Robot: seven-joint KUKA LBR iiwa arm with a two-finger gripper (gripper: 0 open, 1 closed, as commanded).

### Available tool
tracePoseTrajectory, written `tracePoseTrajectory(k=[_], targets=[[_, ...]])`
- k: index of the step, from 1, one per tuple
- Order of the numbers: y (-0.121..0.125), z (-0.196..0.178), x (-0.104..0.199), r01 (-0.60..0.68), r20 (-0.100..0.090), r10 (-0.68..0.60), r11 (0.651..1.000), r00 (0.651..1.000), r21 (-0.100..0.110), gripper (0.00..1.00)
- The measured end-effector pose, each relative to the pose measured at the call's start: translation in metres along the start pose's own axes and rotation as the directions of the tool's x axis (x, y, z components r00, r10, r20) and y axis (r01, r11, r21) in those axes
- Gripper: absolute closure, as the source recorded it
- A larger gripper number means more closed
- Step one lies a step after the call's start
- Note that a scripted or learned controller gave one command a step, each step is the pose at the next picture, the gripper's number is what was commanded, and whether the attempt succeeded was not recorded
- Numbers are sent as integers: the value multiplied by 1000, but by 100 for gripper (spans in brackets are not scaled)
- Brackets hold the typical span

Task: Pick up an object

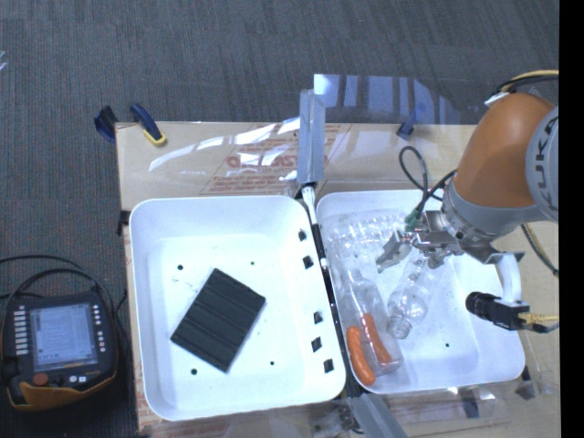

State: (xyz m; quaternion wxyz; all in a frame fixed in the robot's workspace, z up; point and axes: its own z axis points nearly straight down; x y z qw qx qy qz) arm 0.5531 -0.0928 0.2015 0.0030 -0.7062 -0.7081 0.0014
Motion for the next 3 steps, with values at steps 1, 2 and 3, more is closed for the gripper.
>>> tracePoseTrajectory(k=[1,2,3], targets=[[11,-17,68,98,1,-98,995,995,-2,0],[-25,19,10,-35,0,35,999,999,0,0],[-29,64,-5,-17,8,17,999,1000,-42,0]])
